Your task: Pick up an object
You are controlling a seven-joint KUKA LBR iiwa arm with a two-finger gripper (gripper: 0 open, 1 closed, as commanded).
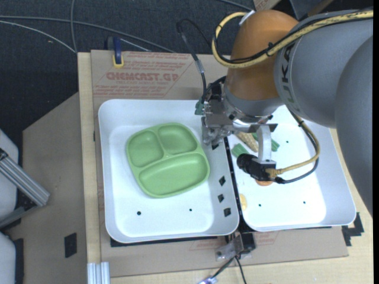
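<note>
A light green divided plate (167, 160) lies flat in the left bin (118, 206), tilted a little, with three compartments. In the right bin (308, 209), just under the arm, lie several small items: a green piece (241, 150), a pale yellow piece (249, 139) and an orange piece (265, 181) partly hidden by a dark cable end. My gripper (211, 134) hangs over the wall between the two bins, beside the plate's upper right corner. The wrist body hides its fingertips from this angle.
The large grey arm with its orange band (260, 52) covers the upper part of the right bin. A yellow and black cable (305, 161) loops down over that bin. Brown cardboard (148, 73) lies behind the bins.
</note>
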